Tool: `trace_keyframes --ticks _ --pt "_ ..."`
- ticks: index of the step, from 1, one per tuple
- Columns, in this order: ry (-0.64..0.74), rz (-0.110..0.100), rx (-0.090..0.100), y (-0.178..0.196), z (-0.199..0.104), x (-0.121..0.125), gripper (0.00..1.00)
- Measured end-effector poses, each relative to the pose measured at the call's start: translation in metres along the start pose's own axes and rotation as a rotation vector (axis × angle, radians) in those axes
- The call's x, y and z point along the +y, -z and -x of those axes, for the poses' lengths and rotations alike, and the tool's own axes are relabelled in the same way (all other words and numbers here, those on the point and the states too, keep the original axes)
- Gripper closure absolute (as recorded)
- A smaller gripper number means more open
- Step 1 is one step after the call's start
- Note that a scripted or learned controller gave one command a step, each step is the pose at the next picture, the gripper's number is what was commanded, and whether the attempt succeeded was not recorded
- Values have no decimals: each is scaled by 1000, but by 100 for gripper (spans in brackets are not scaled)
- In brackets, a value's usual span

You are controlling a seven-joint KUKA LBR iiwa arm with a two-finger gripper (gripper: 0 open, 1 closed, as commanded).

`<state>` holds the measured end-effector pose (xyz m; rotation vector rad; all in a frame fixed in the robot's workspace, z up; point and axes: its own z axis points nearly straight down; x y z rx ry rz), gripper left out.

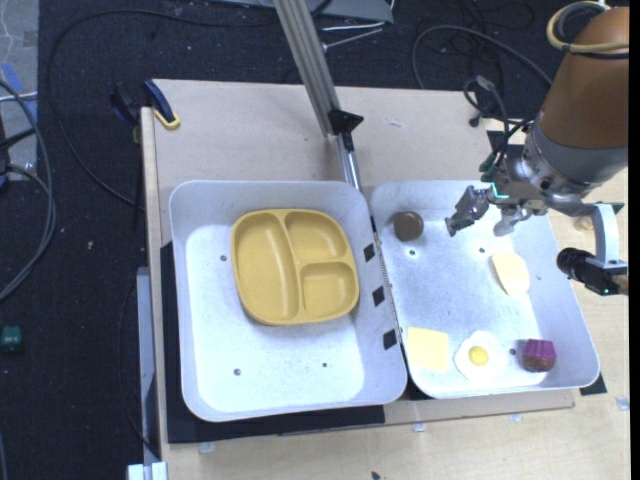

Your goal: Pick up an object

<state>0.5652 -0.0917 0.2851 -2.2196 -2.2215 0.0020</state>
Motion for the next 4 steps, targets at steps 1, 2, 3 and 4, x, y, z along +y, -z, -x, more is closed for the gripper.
trace_keyframes --ticks 1,2,3,4 --pt "0 1 0 1 0 0 0" --pt "-2 -4 0 -63 2 3 0" --pt "-2 -4 0 -124 9 2 0" --pt "-1 -3 1 -168 6 0 0"
